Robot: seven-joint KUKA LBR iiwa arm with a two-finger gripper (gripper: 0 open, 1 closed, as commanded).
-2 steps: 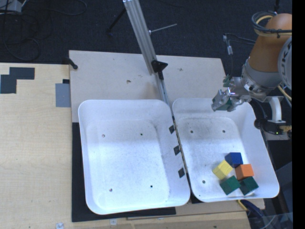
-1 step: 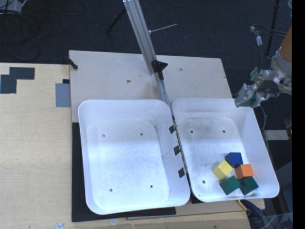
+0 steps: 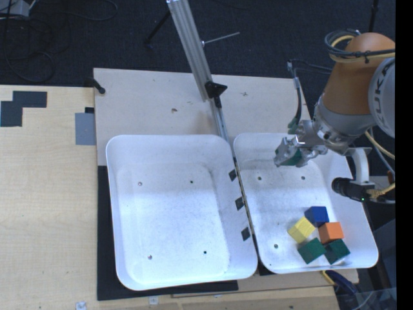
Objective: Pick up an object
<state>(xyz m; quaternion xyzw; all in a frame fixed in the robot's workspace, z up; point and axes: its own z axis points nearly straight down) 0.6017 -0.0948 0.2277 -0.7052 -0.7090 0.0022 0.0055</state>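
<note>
White bins: two shallow trays side by side on a pale bench; the left bin (image 3: 129,173) and the right bin (image 3: 271,186) meet along a dark divider running from 12 to 6 o'clock
Blocks: five small cubes clustered at about 5 o'clock in the right bin, touching or nearly so
Block colours: blue block (image 3: 316,214) at the top of the cluster, yellow block (image 3: 301,230) just left of it, orange block (image 3: 331,231) to the right, two green blocks (image 3: 312,250) (image 3: 336,252) along the lower edge
Arm: grey with an orange band (image 3: 358,70), reaching in from 3 o'clock
Gripper (image 3: 290,154): hanging over the upper part of the right bin, around 12 o'clock within that bin, well apart from the cluster
Pincer state: cannot tell whether wide or narrow; the tip is small and blurred, and no block shows between its tips
Mast: silver metal bar (image 3: 193,57) slanting up from between the bins toward 12 o'clock
Step in hand: judged to be the approach, with nothing lifted yet
Next move: likely a travel toward 5 o'clock to sit above one cube, then a descent; the blue or yellow one on the near side of the cluster looks easiest, since the packed neighbours leave little room for the tips
</note>
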